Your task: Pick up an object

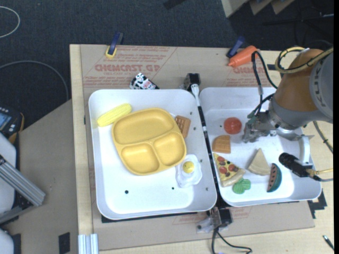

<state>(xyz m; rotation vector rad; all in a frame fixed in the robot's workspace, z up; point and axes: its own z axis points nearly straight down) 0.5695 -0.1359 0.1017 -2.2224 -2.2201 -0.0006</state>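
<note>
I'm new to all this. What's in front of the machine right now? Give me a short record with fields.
Left bin: yellow divided plate, toy corn, waffle piece, fried egg
Right bin: red tomato, toast piece, pizza slice, green piece, sandwich wedge, watermelon slice
Arm: reaching in from the right
Gripper: low over the right bin, beside the tomato
Holding: nothing seen between the fingers
</note>
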